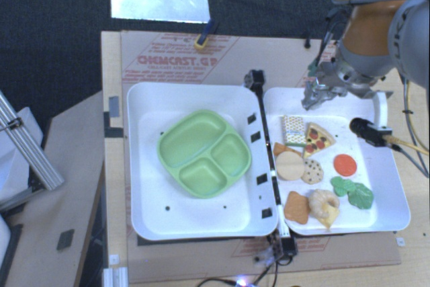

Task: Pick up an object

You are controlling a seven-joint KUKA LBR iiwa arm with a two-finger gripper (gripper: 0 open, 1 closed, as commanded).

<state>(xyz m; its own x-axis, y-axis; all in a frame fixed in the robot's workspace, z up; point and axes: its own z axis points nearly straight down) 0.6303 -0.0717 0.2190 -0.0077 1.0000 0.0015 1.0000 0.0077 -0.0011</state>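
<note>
Holding one green tray (203, 152), left bin (144, 165), nine foods (316, 138) right

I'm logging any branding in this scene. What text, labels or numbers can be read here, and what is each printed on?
"CHEMCAST GP": red print on the brown protective sheet under the two white bins, above the left bin; the last letters are partly blurred.
Smaller red lines above and below that name: too blurred to read.
Red print on the same sheet at the bench's front edge, below the bins: too small to read.
</note>
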